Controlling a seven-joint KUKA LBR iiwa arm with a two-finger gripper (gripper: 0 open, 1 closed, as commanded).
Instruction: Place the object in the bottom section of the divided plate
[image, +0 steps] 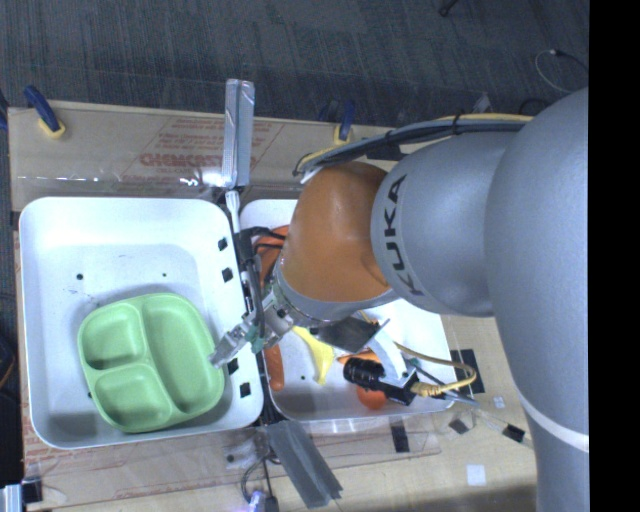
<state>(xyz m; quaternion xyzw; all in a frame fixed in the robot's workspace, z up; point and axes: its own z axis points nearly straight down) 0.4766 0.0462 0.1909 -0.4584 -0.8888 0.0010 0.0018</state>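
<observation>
The object to be placed cannot be singled out. A yellow piece (318, 357) and an orange piece (274, 370) lie in the right bin (330, 418), and nothing can be seen held by the tool (238, 345). The tool hangs over the wall between the two bins, just beside the right rim of the green divided plate (150, 362) in the left bin (60, 250). Whether the tool is released or clenched cannot be told. The plate's wide bottom section (140, 397) is bare. If loaded, the tool should likely cross the plate's ridges, descend low over that section's middle and let go there, clear of the dividers. The arm (440, 230) hides much of the right bin; small items there blur together.
</observation>
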